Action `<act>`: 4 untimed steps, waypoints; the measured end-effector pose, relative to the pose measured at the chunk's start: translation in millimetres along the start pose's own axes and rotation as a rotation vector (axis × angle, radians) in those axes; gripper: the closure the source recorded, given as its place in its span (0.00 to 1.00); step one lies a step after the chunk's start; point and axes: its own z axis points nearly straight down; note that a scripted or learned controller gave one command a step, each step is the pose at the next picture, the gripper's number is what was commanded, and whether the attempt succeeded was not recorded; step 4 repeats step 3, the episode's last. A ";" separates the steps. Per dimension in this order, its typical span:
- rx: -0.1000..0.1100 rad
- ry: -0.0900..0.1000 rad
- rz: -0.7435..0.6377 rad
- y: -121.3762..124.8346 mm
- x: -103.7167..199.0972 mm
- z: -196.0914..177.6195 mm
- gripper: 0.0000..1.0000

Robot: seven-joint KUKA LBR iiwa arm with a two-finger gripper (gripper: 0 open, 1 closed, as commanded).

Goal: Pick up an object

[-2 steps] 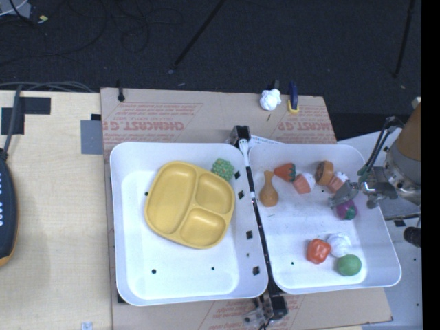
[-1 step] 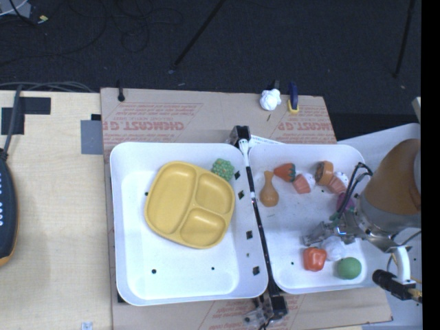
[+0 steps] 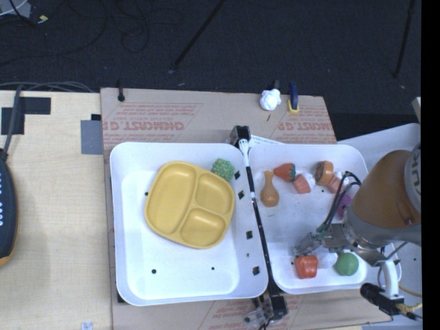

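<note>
A cardboard-covered bench (image 3: pixel 206 115) fills the middle of the frame, with dark floor across the top. On it sit two white bins: the left bin (image 3: pixel 130 253) holds a yellow divided plate (image 3: pixel 189 203) with a green lump (image 3: pixel 222 168) at its upper right corner. The right bin (image 3: pixel 282 218) holds small toys at its top: a tan gourd (image 3: pixel 269 191) and orange pieces (image 3: pixel 284 172). At lower right, the arm's gripper (image 3: pixel 313 243) hangs just above a red block (image 3: pixel 306 267) beside a green ball (image 3: pixel 346 264); whether its fingers are apart is unclear.
</note>
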 end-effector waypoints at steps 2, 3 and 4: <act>-0.011 -0.001 -0.008 97.3 53.9 -56.9 1.00; -0.005 0.002 -0.006 34.6 131.0 -158.8 1.00; -0.005 0.002 -0.006 34.6 131.0 -158.8 1.00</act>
